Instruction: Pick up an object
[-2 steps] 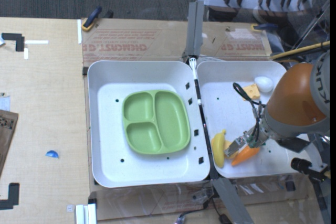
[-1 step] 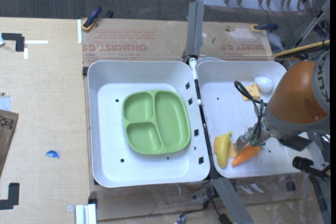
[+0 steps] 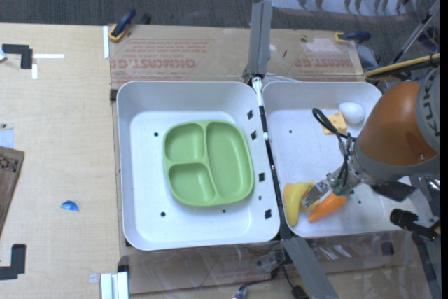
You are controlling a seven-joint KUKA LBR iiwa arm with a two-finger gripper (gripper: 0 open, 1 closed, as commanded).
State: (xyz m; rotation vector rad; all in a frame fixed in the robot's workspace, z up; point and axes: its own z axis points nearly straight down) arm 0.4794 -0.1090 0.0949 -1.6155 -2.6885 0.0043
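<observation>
One arm [image 3: 399,126] bent low – claw [image 3: 323,191] at carrot [image 3: 326,205], beside banana [image 3: 295,197]

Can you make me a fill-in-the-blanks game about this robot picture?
1. The green plate has ___ compartments.
2. The plate lies in the ___ bin.
3. The carrot is coloured ___.
4. The gripper is down in the right bin, just above the carrot and beside the yellow ___.

Missing words: three; left; orange; banana
</observation>
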